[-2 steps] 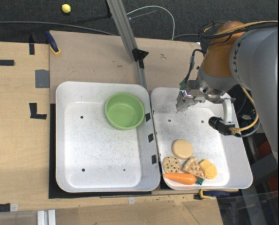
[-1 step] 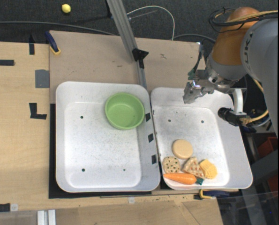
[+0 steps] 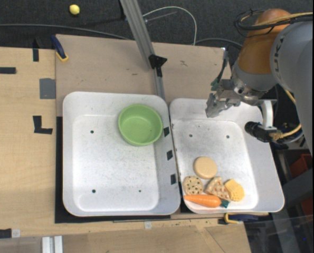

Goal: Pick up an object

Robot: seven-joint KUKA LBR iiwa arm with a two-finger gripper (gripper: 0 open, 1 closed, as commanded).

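Bowl (image 3: pixel 140 124) in left bin (image 3: pixel 83 157), food pieces (image 3: pixel 213 186) right

Wooden bench (image 3: pixel 19 141) on dark floor (image 3: pixel 209 15) (cables (image 3: pixel 172 15) trailing)

Claw (image 3: pixel 216 108) low, prob. empty

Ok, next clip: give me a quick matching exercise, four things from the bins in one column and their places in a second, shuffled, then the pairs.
Things:
1. green bowl
2. carrot
3. round tan cookie
4. gripper

Places:
A. along the right bin's near edge
B. above the right bin's far edge
C. far part of the left bin
D. middle of the right bin, just beyond the cluster of food

Pairs: 1-C, 2-A, 3-D, 4-B
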